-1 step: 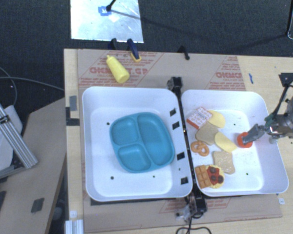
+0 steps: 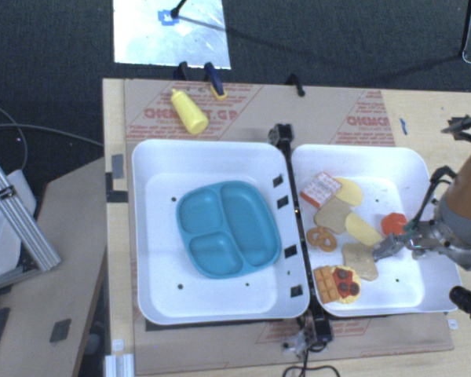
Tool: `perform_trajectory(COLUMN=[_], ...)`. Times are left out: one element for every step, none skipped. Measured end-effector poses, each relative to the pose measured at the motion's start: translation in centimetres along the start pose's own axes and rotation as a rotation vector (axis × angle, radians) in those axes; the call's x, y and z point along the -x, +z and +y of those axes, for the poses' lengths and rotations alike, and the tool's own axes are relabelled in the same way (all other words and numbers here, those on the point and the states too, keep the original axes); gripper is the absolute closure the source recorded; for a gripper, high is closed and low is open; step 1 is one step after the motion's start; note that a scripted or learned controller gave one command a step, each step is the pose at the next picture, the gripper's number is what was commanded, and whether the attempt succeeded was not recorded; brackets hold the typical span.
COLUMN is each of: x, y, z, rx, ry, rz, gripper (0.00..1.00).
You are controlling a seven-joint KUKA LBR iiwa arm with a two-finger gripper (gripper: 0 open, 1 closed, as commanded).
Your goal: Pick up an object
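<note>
The right bin [image 2: 412,163] holds several toy foods. Among them are a red-and-white packet [image 2: 322,188], a yellow wedge [image 2: 349,192], a tan slice [image 2: 337,214], a yellow piece [image 2: 363,228], a pretzel [image 2: 323,238], a tan bread piece [image 2: 361,260], a waffle with red toppings [image 2: 337,283] and a red tomato [image 2: 392,224]. My gripper [image 2: 386,247] reaches in low from the right. Its tip lies just below the tomato, between the yellow piece and the bread piece. Nothing visibly sits in its grasp.
A blue divided plate [image 2: 228,228] lies in the left bin [image 2: 153,171]. On the bench behind the bins rests a yellow bottle [image 2: 188,111]. A black divider [image 2: 292,210] runs between the bins. The right bin's lower right floor is bare white.
</note>
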State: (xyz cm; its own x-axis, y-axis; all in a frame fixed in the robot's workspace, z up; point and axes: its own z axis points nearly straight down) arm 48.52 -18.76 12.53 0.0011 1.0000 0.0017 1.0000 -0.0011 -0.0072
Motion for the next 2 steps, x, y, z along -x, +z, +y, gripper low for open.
perform_trajectory(x=[-3.5, -3.1], y=[4.2, 2.9], z=[8.6, 8.4], rx=[0.013, 0.012], ry=[-0.012, -0.005], rz=[-0.001, -0.003], gripper=[0.00, 1.00])
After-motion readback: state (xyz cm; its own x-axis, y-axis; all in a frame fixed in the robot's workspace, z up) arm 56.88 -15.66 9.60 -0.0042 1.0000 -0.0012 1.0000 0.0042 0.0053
